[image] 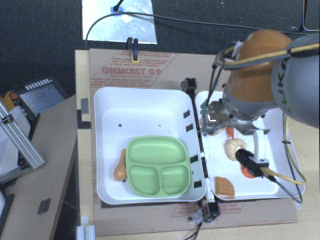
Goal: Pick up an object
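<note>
My gripper (pixel 212 125) hangs low over the left part of the right bin (pixel 280 191), close to the wall between the two bins. Just to its right a small orange stick-shaped piece (pixel 230 132) pokes out from under the wrist. A cream, bulb-shaped object (pixel 233 148) lies a little nearer the front. Beside that, a red-orange piece (pixel 247 172) is partly covered by robot hardware. A tan waffle-like square (pixel 224 186) rests in the front left corner of this bin. I see nothing held in the gripper.
The left bin (pixel 142 101) holds a green divided plate (pixel 158 165) at its front, with a tan gourd-shaped object (pixel 120 167) along the plate's left side. The arm's orange band and grey body cover the back of the right bin.
</note>
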`<state>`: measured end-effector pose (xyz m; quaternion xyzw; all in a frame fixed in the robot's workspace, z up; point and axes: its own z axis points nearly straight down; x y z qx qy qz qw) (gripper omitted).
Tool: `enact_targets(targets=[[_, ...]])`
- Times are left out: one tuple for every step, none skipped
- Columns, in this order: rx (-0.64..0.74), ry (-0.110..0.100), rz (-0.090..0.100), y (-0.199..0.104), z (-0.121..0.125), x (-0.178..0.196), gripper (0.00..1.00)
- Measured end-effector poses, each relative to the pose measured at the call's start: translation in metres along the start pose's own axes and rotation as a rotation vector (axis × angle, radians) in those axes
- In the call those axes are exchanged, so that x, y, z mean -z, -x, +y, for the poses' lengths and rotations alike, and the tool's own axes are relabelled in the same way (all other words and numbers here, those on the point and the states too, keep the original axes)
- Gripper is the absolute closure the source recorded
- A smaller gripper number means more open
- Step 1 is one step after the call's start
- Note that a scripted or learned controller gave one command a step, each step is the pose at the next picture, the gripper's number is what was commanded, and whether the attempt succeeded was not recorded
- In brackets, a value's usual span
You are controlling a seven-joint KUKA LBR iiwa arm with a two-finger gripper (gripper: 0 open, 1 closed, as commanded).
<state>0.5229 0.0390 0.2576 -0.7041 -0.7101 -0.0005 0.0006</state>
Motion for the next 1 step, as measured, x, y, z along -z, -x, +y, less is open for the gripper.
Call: enact_targets(targets=[[0.000,-0.001,0.000,-0.0506,-0.0038,-0.0220,1.00]])
